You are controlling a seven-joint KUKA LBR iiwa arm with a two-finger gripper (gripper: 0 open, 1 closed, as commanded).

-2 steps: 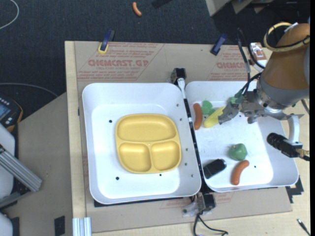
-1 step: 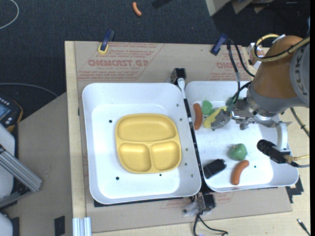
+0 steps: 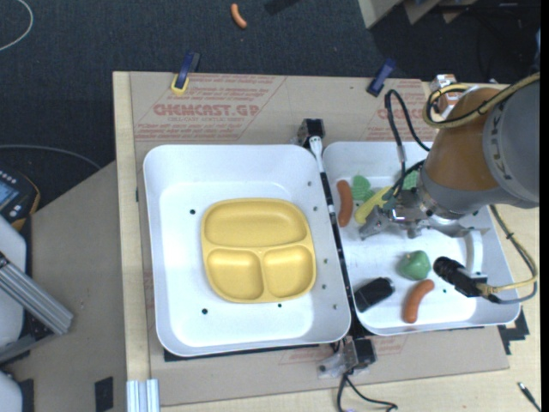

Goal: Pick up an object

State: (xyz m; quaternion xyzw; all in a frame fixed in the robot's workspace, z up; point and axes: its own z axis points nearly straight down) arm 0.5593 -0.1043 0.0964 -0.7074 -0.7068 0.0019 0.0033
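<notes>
The right bin [image 3: 480, 314] holds several small things. A red-orange sausage [image 3: 344, 201] lies near its left wall, with a green piece [image 3: 361, 184] and a yellow strip [image 3: 373, 202] beside it. Further forward are a green pepper-like toy [image 3: 415, 264], a second orange sausage [image 3: 418, 300] and a small black block [image 3: 373, 293]. My gripper [image 3: 383, 219] is low in the bin, just below and right of the yellow strip and close against it. The wrist hides what lies under it.
The left bin [image 3: 171, 256] holds a yellow divided plate [image 3: 257, 249]. A ridge [image 3: 330, 230] separates the two bins. The arm's grey and orange body covers the right bin's far right side. A stray orange piece [image 3: 238, 15] lies on the floor beyond the bench.
</notes>
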